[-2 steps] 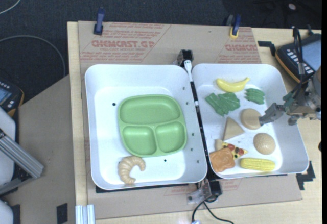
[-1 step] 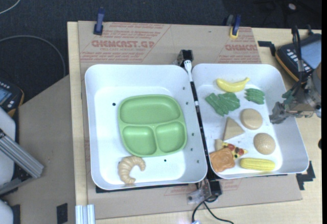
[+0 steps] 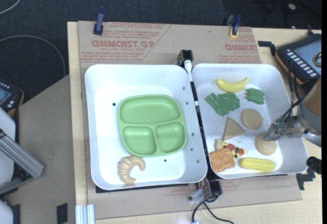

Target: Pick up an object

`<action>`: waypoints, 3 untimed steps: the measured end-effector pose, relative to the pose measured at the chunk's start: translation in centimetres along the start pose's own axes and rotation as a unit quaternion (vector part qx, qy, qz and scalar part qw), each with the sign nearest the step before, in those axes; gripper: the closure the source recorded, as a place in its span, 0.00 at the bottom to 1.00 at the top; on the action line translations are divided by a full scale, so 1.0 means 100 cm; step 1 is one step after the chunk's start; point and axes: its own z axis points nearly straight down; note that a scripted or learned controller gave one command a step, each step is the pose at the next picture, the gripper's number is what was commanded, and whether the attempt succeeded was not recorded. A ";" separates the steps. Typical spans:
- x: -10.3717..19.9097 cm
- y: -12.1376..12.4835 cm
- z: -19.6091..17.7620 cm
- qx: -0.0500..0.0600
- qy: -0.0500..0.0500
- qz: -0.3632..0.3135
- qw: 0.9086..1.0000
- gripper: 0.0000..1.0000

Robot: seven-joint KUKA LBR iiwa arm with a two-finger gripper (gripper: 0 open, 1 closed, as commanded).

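The right bin [image 3: 276,77] holds several toy foods: a yellow banana [image 3: 232,84], two green leafy pieces [image 3: 223,102] [image 3: 255,96], a beige round disc [image 3: 251,119], a tan wedge [image 3: 232,128], a round bun [image 3: 265,145], an orange fried piece [image 3: 222,159] and a yellow corn cob [image 3: 257,165]. My gripper [image 3: 276,131] reaches in from the right edge. It sits low over the bin's right side, just above the bun and right of the disc. Nothing is visibly held.
The left bin [image 3: 97,116] bears a green divided plate [image 3: 152,125] in its middle and a tan croissant [image 3: 131,168] near its front edge. A dark device [image 3: 301,59] lies beyond the right bin's far right corner. Two clamps hold the cardboard at the back.
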 end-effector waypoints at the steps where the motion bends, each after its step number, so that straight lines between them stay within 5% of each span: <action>1: 0.003 0.001 0.009 -0.001 -0.001 0.001 1.000 1.00; 2: 0.057 0.043 0.003 0.004 0.004 -0.003 1.000 1.00; 3: 0.104 -0.005 -0.016 0.011 0.007 -0.001 1.000 1.00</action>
